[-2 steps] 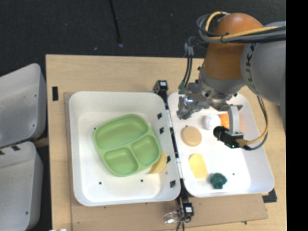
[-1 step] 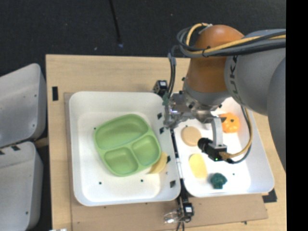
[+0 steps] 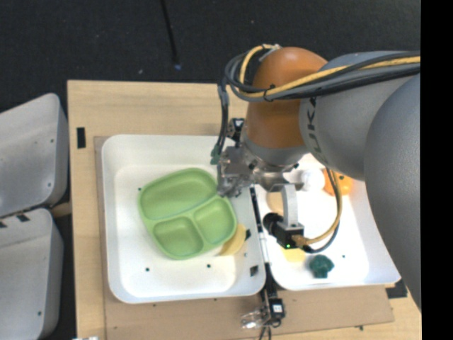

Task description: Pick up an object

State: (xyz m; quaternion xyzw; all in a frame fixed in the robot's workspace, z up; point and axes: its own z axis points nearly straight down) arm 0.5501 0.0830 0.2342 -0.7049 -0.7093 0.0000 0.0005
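A light green divided plate (image 3: 185,212) lies tilted in the left bin (image 3: 117,261). A pale yellow, banana-like piece (image 3: 234,242) pokes out from under its right edge. My gripper (image 3: 228,181) hangs below the orange band of the arm (image 3: 283,112), right at the plate's upper right rim and close to the wall between the bins. The wrist body hides how the gripper meets the plate. In the right bin (image 3: 371,264) sit a small dark green object (image 3: 320,265) and an orange-yellow object (image 3: 341,184), the latter partly behind the arm.
The large grey arm link (image 3: 382,140) covers much of the right bin. Cables (image 3: 311,243) loop down from the wrist over the bin divider (image 3: 260,246). The wooden bench (image 3: 141,101) frames both bins, and grey panels (image 3: 28,183) stand at the left.
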